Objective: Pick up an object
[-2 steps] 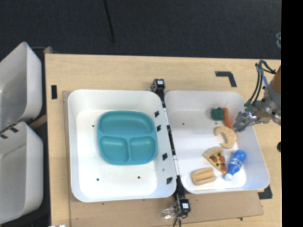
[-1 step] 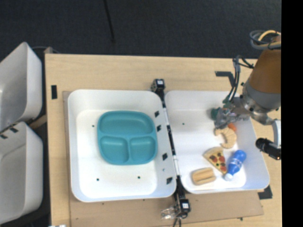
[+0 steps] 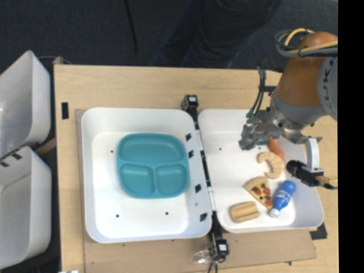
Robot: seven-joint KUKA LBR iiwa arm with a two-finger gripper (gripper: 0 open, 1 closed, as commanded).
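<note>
We are reaching in from the right side of the camera view, our grey arm [image 3: 310, 90] with its orange band bending downward at the wrist; our end effector [image 3: 248, 136] is hanging low and pointing down and left, its dark fingers too blurred to read

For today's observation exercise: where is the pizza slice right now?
The pizza slice lies in the right bin, toward its near right part, between the bread roll and the blue bottle, just below the croissant.
</note>
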